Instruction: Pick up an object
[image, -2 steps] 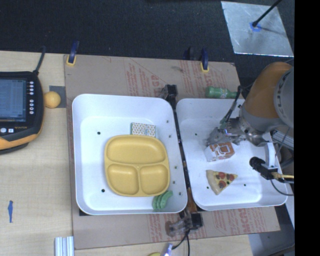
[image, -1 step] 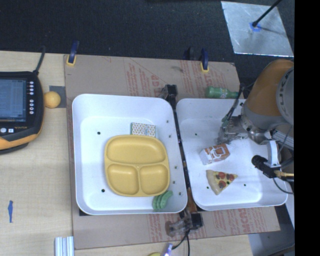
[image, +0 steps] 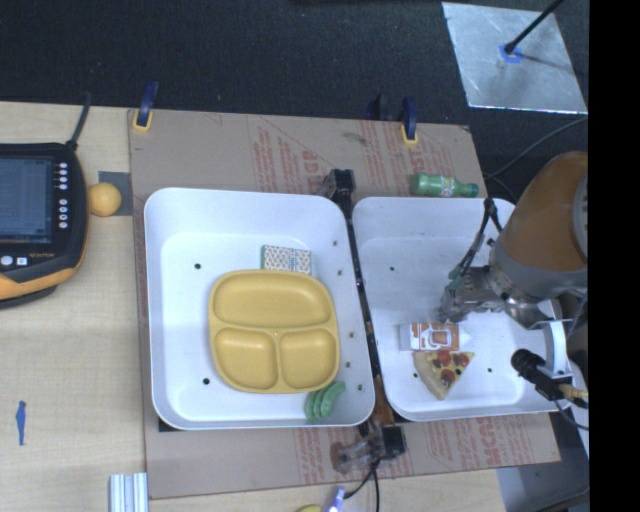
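1. Pizza slice toy (image: 441, 371): flat wedge, tan crust, red-dotted topping; near part of right bin (image: 400, 390).
2. Tip toward near side, long axis near-far.
3. Gripper (image: 462, 297) above white-orange card (image: 433, 336); jaw state unclear.

Yellow tray (image: 272, 330); green toy (image: 324, 401); white-orange carton (image: 434, 336); green bottle (image: 444, 185); white bins (image: 170, 300).

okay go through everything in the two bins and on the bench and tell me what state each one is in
Yellow divided plate: flat in left bin, compartments up.
Patterned card: partly under plate's far edge.
Green toy: against plate's near corner.
Pizza slice: flat in right bin.
Small carton: beside the pizza.
Green bottle: lying on its side, outside bins.
Gripper: above the carton.
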